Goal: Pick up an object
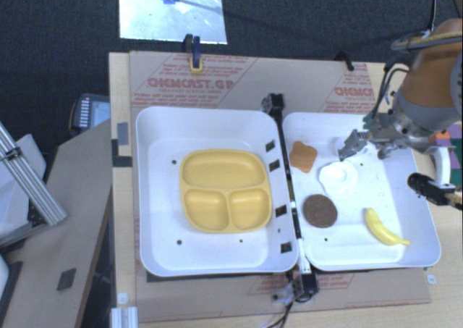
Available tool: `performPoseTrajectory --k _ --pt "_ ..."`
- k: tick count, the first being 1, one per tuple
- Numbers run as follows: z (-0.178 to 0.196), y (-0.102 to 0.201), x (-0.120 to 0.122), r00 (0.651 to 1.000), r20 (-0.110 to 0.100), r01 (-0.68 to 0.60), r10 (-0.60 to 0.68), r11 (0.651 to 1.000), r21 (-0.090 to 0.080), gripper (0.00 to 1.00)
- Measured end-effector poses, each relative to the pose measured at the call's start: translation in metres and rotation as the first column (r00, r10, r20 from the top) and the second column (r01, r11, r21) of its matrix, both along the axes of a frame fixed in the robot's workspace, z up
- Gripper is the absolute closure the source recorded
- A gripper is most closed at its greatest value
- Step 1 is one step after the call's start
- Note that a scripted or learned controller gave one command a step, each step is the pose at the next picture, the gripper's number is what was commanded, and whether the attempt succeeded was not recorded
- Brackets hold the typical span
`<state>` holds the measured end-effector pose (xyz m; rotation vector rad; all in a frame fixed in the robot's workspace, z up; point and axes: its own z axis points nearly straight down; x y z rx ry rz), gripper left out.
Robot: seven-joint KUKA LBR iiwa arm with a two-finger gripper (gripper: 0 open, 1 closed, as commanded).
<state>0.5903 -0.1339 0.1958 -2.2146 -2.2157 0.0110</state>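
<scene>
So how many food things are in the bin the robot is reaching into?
4, all in the right bin: toast far-left, white egg middle, brown patty near-left, banana near-right.

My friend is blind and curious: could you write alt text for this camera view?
A grey robot arm's gripper hovers over the right white bin, which holds a toast slice, a fried egg, a brown patty and a banana. The left bin holds a yellow divided plate.

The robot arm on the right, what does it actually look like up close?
The arm is a thick rounded tube with an orange band and a grey section below it. It narrows to a grey metal gripper with a boxy, angular body. A thin dark cable loops beside the wrist.
</scene>
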Motion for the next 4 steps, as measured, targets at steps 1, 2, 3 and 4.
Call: performPoseTrajectory --k 1,2,3,4 --pt "0.007 0.000 0.003 1.000 0.012 -0.002 0.002 1.000 -0.002 0.00" --pt "-0.036 0.001 0.010 1.000 0.011 -0.002 0.002 1.000 -0.002 0.00" --pt "-0.077 0.002 0.010 1.000 0.009 -0.001 0.001 1.000 -0.001 0.00" --pt "-0.112 0.002 0.011 1.000 0.013 -0.001 0.001 1.000 -0.002 0.00"
